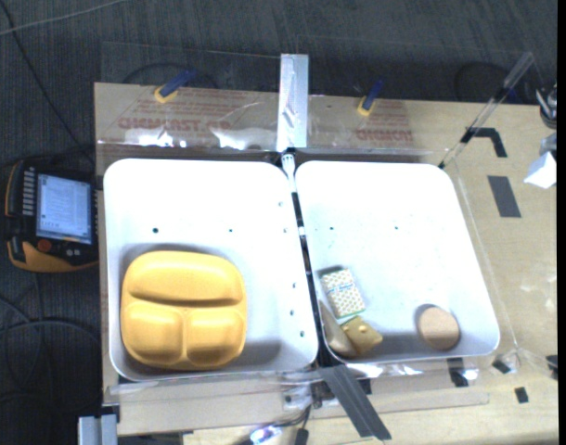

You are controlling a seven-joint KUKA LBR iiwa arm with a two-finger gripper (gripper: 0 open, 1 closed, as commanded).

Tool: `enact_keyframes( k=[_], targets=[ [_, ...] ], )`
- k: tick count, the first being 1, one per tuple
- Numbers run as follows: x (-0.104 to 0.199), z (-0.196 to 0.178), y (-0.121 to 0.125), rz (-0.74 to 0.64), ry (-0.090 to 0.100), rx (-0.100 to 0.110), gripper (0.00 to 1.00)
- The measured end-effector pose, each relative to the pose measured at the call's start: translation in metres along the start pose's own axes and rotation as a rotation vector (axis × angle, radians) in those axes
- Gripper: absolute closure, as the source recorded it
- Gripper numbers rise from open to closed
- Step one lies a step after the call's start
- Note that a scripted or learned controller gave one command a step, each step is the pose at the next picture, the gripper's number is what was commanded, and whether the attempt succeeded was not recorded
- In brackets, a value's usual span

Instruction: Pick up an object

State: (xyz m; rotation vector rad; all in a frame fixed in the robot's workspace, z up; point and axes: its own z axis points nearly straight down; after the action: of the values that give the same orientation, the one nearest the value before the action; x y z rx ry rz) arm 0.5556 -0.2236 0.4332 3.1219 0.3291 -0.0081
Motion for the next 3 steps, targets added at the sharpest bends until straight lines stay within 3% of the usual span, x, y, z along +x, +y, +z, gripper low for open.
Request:
enact_keyframes(
  k=[2, 3],
  targets=[
    [0.001, -0.017, -0.001, -0.02, -0.011, -0.003, 1.0],
    [-0.002, 0.015, -0.022, -0.196, -0.001, 0.002, 1.0]
  ],
)
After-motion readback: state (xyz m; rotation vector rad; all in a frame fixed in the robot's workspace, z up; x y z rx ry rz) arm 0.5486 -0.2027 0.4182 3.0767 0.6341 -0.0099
